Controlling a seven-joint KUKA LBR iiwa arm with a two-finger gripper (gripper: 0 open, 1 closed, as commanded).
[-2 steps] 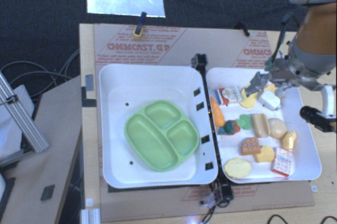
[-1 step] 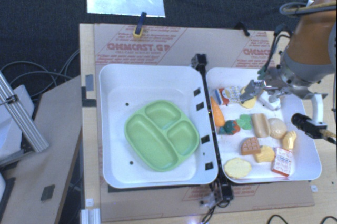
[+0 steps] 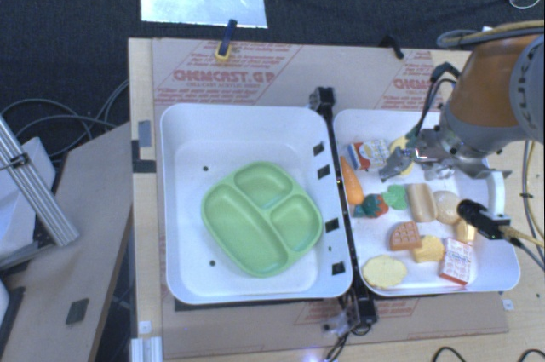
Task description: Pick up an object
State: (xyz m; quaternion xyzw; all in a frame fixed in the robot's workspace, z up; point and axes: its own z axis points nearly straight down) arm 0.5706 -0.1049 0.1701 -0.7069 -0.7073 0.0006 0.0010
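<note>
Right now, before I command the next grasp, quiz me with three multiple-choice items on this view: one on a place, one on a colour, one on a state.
1. Where does the divided plate lie?
A. In the left bin
B. In the right bin
C. On the bench outside both bins

2. What colour is that plate?
A. Red
B. Light green
C. Black

3. How do the toy foods, such as the waffle and the carrot, lie?
A. Stacked on the plate
B. Loose on the floor of the right bin
C. Scattered on the carpet

Key: 1 A, the plate sits alone on the left bin's floor. 2 B, it is pale green against white. 3 B, they lie spread under the gripper and arm.
</note>
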